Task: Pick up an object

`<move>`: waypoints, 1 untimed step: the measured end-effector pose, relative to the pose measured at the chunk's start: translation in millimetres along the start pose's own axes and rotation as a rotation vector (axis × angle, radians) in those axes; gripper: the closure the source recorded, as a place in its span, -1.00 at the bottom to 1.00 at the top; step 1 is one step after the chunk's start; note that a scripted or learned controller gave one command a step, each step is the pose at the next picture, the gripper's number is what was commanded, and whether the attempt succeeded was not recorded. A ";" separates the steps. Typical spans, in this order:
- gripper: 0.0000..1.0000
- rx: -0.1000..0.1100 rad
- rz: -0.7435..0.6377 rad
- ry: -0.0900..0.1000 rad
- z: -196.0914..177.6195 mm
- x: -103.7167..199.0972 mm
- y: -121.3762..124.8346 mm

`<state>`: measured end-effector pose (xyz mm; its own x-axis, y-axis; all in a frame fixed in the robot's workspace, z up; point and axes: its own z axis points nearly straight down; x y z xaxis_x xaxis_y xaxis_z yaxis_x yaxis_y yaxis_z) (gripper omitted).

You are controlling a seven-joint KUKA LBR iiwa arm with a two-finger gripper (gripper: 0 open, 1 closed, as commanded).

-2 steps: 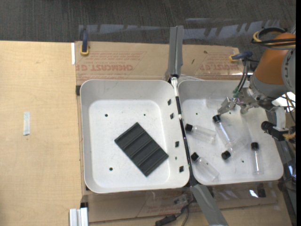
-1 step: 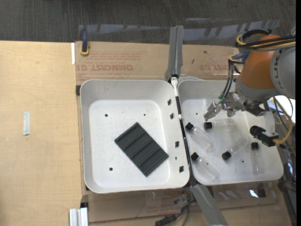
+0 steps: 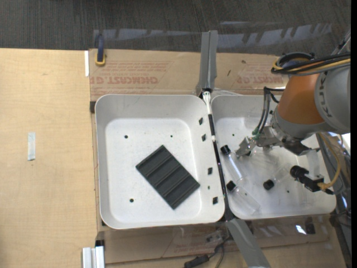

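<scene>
A dark grey ribbed slab lies at a slant on the floor of the left bin. In the right bin lie a small black piece near the left wall, another small black piece towards the front, and a clear plastic item between them. My gripper hangs low over the left half of the right bin, just right of the first black piece. Nothing is visibly held in it.
A grey divider bar runs back from between the bins. A black cable fitting hangs over the right bin's right side. Cardboard lies behind the bins and a wooden benchtop spreads to the left.
</scene>
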<state>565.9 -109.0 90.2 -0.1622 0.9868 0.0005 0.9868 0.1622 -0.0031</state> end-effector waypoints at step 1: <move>1.00 0.001 0.004 0.000 -7.9 -1.6 -0.6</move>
<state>565.5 -110.7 98.1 -0.1582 0.9874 0.0004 0.9874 0.1582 -0.0045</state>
